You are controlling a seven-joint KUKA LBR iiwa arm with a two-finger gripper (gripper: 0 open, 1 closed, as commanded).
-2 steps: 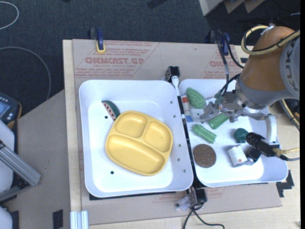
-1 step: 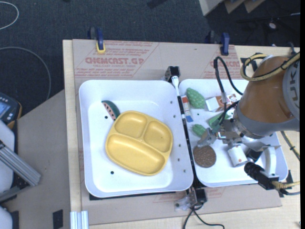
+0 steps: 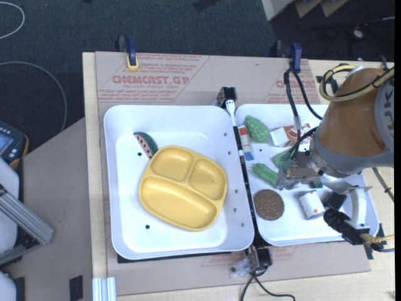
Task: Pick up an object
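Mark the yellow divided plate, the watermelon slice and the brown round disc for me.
yellow divided plate (image 3: 182, 187), camera view, middle ridge.
watermelon slice (image 3: 146, 144), camera view, red face.
brown round disc (image 3: 269, 204), camera view, centre of top.

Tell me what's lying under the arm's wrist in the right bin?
A green object pokes out beneath the gripper, beside a brown disc and a white block. The arm covers whatever lies further right.

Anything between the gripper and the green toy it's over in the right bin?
Nothing visible. The gripper sits low in the right bin, right at the green toy. The brown disc and white block lie nearer the front, off to the side.
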